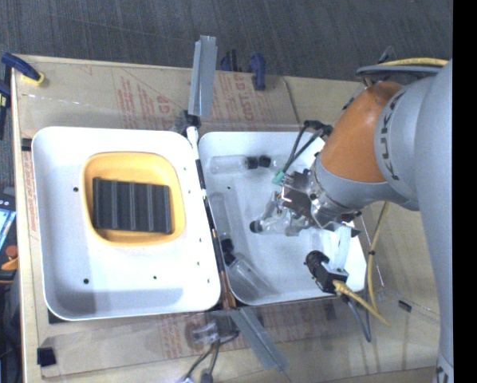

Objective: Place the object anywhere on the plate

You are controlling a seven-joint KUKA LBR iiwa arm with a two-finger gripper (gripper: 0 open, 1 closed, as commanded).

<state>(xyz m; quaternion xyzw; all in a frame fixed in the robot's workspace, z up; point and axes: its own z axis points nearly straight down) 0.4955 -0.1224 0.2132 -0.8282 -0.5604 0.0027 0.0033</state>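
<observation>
Two bins: left bin [63, 286] holds the plate, right bin [246, 154] holds the gripper and some small things.
Plate: yellow plate [103, 166] with a dark ribbed middle, well apart from the gripper, across the wall between the bins.
Gripper: gripper [272, 222] is low in the right bin, under the grey arm [398, 150].
Fingers: cannot tell if apart or together; the metal parts hide it.
Object: I judge it is the small dark piece [256, 227] at the gripper's tip, touching or just beside it; held or not, cannot tell.
Other things: clear tube with a dark cap [238, 163] beyond the gripper; a clear piece [245, 276] on the near side.
Key relation: plate lies to the left in the view, so the carry goes over the middle wall.
</observation>
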